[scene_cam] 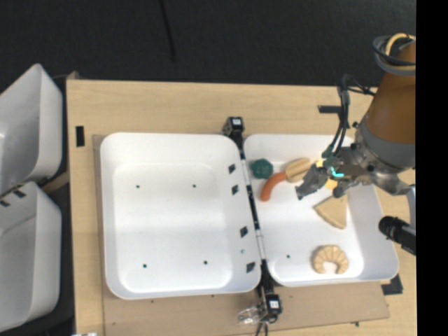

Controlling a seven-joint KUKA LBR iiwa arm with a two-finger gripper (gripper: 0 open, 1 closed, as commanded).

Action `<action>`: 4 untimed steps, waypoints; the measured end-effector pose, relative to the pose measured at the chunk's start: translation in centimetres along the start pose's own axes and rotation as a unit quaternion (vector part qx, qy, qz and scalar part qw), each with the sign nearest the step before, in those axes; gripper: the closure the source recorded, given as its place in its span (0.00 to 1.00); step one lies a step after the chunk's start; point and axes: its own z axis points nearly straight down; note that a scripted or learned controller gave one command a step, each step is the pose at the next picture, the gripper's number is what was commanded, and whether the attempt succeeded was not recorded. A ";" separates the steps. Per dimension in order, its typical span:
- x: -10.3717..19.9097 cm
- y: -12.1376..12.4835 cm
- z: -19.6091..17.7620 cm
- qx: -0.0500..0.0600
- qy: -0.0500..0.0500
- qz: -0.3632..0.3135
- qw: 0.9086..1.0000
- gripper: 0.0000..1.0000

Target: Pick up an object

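Observation:
In the right bin lie a teal lump, an orange-red sausage shape, a tan bread roll, a tan wedge and a croissant. My gripper hangs over the bin's upper middle, just right of the roll and above the wedge. Its dark fingers stand spread apart, open, with nothing seen between them.
The left bin sits beside the right one, joined along a black clipped seam. The arm's grey and orange body covers the right bin's far right corner. White casings stand off the bench at left.

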 end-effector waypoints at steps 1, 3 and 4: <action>-0.1 0.1 -1.0 -0.001 0.000 -0.004 1.000 1.00; -0.2 0.2 -2.1 -0.001 -0.001 -0.010 1.000 1.00; -3.5 3.0 6.7 0.006 0.002 0.012 1.000 1.00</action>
